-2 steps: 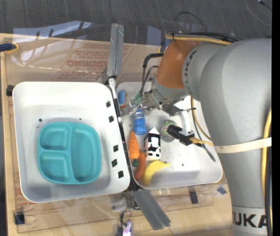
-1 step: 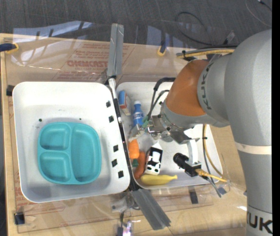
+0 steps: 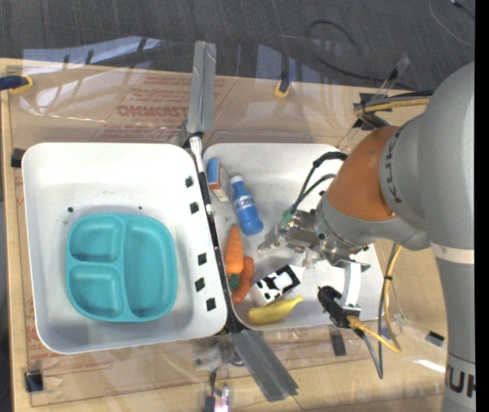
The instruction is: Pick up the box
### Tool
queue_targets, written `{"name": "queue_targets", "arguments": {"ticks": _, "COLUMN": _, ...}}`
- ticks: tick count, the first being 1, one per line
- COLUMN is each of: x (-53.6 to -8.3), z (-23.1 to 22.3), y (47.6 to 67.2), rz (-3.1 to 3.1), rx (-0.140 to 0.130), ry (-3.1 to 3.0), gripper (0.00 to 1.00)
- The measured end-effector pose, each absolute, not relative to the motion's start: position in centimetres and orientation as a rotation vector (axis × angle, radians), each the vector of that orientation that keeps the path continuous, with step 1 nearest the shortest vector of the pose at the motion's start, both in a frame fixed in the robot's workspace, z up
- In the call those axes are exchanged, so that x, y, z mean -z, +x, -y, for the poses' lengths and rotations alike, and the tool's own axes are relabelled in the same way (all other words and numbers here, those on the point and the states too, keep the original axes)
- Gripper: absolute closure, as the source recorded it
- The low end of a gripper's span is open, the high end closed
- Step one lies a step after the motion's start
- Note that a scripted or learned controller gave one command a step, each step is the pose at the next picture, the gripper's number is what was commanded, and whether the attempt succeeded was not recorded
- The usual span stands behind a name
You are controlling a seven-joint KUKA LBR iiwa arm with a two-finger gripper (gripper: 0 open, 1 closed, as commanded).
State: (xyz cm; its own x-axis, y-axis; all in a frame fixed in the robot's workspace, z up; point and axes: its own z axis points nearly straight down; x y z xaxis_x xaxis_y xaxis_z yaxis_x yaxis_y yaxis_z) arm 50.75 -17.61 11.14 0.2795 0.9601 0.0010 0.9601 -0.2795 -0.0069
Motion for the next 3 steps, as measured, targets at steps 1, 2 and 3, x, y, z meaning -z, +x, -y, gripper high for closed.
{"name": "queue_targets", "arguments": {"ticks": 1, "x": -9.0, "z": 18.7, "y": 55.7, "rz": 2.375, "rx": -0.002, "ry": -2.053, "gripper": 0.00}}
{"name": "queue_targets", "arguments": {"ticks": 2, "x": -10.5, "z": 21.1, "y": 50.1, "rz": 2.352, "rx": -0.003, "ry": -2.075, "gripper": 0.00}}
{"name": "queue_targets", "arguments": {"ticks": 3, "x": -11.4, "z": 21.1, "y": 50.2, "rz": 2.355, "rx": -0.004, "ry": -2.068, "gripper": 1.00}}
